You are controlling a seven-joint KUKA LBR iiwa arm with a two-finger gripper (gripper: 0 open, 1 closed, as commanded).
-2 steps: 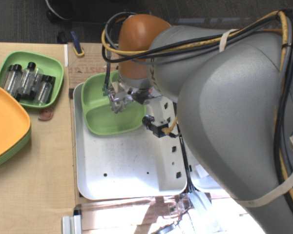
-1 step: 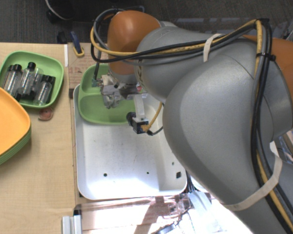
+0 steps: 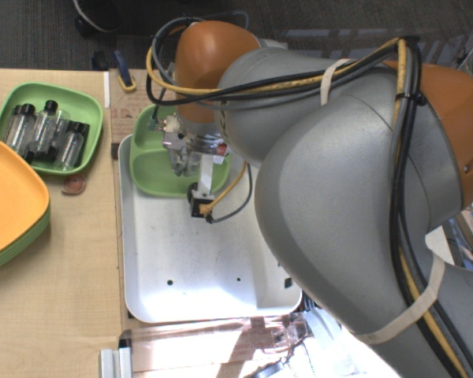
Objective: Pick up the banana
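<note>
My gripper (image 3: 186,162) sits low over the right rim of the green dish (image 3: 151,176). I cannot tell whether it is open or closed, nor where the banana is. I judge it lies in that dish beneath the wrist, hence this hover.

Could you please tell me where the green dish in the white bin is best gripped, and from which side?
The green dish lies flat in a corner of the white bin and looks too wide to span. I would pinch its raised rim from above, at the edge facing the bin's bare floor.
</note>
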